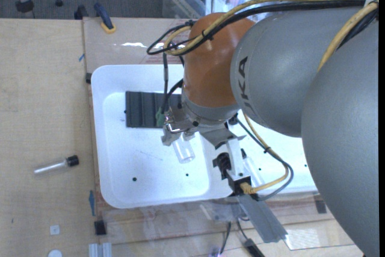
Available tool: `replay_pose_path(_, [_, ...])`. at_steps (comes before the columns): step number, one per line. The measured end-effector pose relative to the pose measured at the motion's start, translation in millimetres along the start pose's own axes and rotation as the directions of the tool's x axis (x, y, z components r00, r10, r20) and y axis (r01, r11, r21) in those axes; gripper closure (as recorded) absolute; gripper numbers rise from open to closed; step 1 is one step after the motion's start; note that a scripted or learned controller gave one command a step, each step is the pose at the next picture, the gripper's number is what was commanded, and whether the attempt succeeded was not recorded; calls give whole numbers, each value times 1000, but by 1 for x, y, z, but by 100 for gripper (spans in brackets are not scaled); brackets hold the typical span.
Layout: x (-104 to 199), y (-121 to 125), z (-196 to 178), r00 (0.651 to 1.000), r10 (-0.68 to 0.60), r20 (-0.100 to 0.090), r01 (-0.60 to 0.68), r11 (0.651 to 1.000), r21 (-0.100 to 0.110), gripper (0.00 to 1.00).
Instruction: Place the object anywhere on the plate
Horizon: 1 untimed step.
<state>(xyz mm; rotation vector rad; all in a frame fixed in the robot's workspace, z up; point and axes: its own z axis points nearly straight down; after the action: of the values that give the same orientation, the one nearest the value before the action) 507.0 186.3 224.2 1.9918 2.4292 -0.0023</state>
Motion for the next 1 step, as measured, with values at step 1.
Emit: replay_pose_path(1, [17, 9, 91, 878, 479, 2, -479, 878, 6, 100])
